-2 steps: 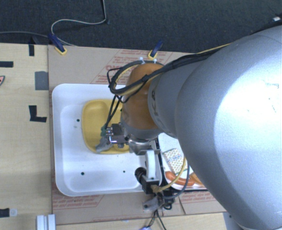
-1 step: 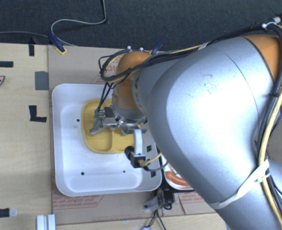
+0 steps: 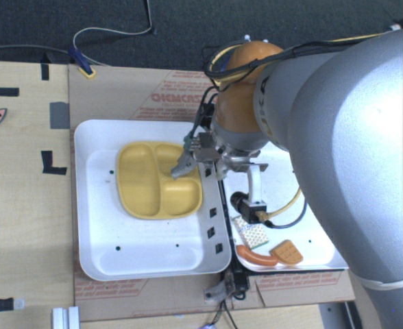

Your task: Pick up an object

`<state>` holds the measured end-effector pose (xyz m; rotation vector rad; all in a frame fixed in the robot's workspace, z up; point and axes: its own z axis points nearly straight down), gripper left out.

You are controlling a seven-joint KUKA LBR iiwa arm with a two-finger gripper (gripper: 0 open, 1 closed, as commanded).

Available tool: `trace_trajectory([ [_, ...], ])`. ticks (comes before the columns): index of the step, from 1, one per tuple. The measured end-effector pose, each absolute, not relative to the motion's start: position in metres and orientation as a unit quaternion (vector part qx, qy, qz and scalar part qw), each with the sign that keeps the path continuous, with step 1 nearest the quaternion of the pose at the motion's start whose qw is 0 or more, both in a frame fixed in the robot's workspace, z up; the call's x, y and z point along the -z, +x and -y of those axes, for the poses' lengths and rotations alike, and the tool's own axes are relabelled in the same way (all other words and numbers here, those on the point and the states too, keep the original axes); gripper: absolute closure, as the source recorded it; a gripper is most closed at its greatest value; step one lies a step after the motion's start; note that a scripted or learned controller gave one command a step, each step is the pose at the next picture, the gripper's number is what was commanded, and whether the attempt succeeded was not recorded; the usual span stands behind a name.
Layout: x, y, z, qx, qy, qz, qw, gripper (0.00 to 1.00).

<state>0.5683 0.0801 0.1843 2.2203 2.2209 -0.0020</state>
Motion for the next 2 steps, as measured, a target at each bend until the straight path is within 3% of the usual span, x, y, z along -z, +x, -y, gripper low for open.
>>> trace_trajectory([
  [1, -0.099, 0.576, -0.105, -0.0040, 0.705, -0.709, 0.001, 0.00],
  [2, -0.106, 0.573, -0.121, -0.0100, 0.702, -0.712, -0.011, 1.00],
])
